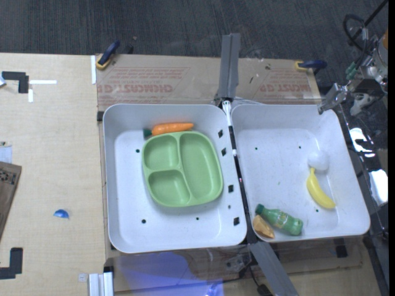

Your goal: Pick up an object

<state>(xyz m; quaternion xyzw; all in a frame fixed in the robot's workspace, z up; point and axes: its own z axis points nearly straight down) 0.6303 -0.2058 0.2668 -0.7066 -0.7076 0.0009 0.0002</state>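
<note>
Nearest the lower edge of the frame, a green bottle [281, 219] is seen lying on its side in the lower left corner of the right bin [278, 159], with a small orange wedge-shaped piece [263, 227] touching it on its lower left. Right of these, a yellow banana [320, 190] lies near the bin's right wall, and a small white object [319, 160] sits just above the banana's upper end. In the left bin [123, 165], a green divided plate [182, 168] with three compartments is placed near the middle, and an orange carrot [172, 127] lies just above it along the bin's upper wall. At the upper right of the frame, part of the arm's hardware [364, 79] is seen above the right bin's upper right corner; whether the claw is spread or pressed together cannot be told. A small blue object [60, 213] lies on the bench [49, 153] at the left.
</note>
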